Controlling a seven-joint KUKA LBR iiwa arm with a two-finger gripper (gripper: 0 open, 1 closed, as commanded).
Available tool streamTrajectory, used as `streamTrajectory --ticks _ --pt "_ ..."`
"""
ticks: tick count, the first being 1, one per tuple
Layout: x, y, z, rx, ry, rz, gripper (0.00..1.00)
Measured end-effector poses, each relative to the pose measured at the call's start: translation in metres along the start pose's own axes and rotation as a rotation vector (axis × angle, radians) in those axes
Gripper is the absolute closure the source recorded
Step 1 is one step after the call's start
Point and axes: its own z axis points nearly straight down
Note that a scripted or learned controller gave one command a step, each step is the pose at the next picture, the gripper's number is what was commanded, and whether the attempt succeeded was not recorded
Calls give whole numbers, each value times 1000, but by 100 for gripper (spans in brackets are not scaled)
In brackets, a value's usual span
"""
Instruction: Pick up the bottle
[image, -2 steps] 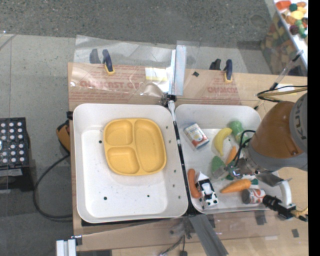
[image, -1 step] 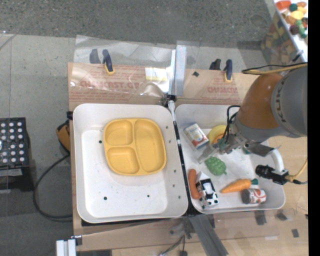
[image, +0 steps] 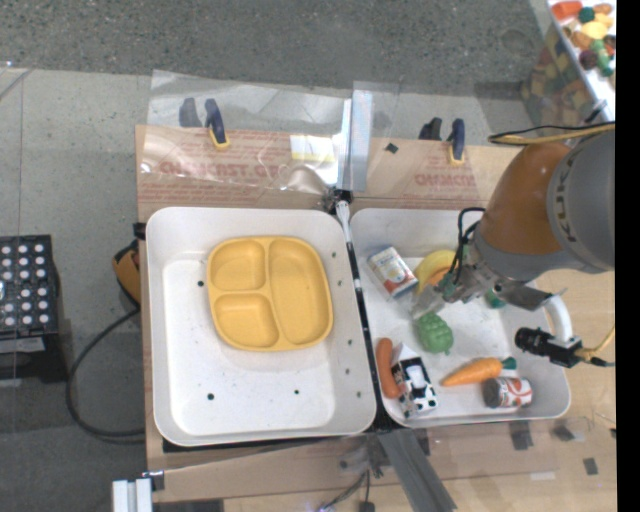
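The bottle (image: 510, 392) is small and white with a red label and a dark cap. It lies on its side in the front right corner of the right bin (image: 540, 412). My gripper (image: 455, 291) hangs over the middle of that bin, above and to the left of the bottle and well apart from it. It is just above a green toy (image: 435, 333) and beside a yellow banana (image: 436, 264). The grey wrist with its orange band (image: 525, 205) hides the bin's far right part.
The right bin also holds a small carton (image: 392, 272), a carrot (image: 471, 372) close to the bottle, a red sausage (image: 385, 367) and a black-and-white toy (image: 416, 387). A yellow divided plate (image: 270, 292) sits in the left bin (image: 180, 400). Clamps hold plastic sheeting behind.
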Motion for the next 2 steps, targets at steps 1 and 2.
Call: streamTrajectory --ticks 1,2 --pt "70 22 -83 1 0 236 100" --pt "154 -9 -142 2 -1 381 100"
